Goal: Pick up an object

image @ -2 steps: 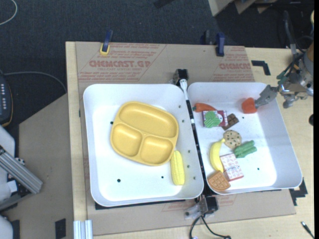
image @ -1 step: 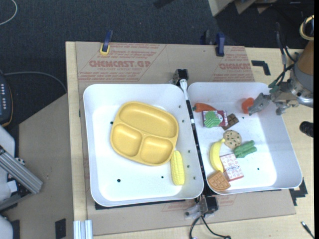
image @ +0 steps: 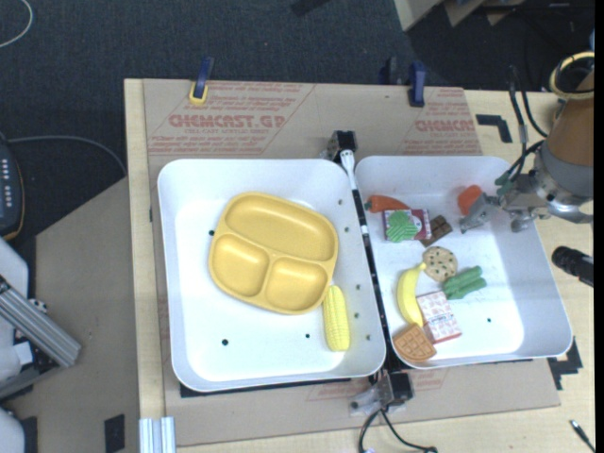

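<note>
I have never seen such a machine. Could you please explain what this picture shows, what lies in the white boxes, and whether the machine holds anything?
One camera looks down at a slant on a bench with two shallow white bins. The left bin holds a yellow divided plate and, beside it, a toy corn cob. The right bin holds small toy foods: a banana, a cookie, a waffle, a carrot and a green vegetable. The grey and orange machine at the right is a robot arm. Its tool hangs over the right bin near an orange-red piece. I cannot tell whether it holds anything.
</note>
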Robot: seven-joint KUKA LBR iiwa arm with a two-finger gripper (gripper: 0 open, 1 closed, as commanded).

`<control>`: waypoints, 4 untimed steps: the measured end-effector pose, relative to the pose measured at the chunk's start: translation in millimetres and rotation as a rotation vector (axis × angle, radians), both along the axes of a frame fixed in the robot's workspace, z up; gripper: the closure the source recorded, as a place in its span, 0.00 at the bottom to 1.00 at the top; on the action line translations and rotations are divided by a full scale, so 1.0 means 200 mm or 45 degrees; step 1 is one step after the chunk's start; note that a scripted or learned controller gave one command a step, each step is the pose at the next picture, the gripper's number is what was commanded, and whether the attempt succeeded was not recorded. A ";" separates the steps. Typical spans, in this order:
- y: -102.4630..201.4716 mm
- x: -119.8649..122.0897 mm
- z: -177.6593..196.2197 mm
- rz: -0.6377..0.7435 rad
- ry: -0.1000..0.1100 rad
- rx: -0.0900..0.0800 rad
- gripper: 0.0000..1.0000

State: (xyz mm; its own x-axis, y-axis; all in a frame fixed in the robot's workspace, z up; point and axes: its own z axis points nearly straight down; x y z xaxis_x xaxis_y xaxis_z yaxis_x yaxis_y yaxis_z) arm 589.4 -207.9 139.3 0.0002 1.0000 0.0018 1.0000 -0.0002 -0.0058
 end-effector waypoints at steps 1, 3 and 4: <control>0.01 -0.01 -0.27 0.000 0.001 0.001 0.00; -0.01 0.02 0.13 0.001 -0.018 -0.006 1.00; -0.01 0.03 0.40 0.001 -0.018 -0.007 1.00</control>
State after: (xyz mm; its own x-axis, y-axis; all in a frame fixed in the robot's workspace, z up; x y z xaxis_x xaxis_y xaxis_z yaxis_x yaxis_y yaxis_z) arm 596.0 -210.5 219.8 -0.0007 1.0000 -0.0034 1.0000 0.0007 0.0080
